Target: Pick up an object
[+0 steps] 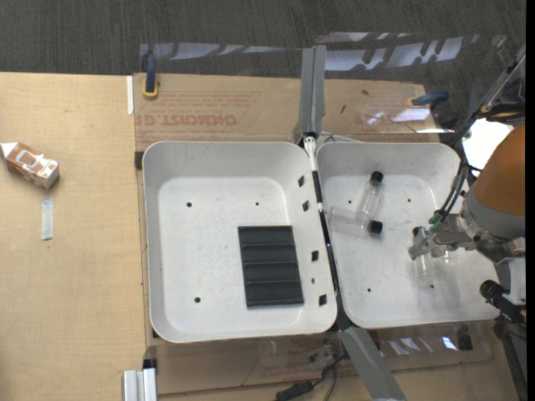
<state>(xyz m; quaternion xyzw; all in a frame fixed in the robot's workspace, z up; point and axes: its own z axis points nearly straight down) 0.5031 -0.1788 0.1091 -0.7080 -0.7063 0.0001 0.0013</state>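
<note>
Two clear vials with black caps lie in the right bin [393,307]. One vial [371,194] points toward the back wall; the other vial [353,220] lies crosswise just in front of it. A black ribbed block [270,266] rests flat in the left bin [167,224]. My gripper [425,247] hangs low over the right side of the right bin, to the right of both vials and apart from them. Something clear and glassy [426,266] shows right under the gripper; whether it is held is not visible.
A grey divider [316,190] runs between the bins. Cardboard [217,111] lies behind them with a clamp [150,83] at its left. On the wooden bench to the left sit a small carton [32,165] and a white strip [47,220].
</note>
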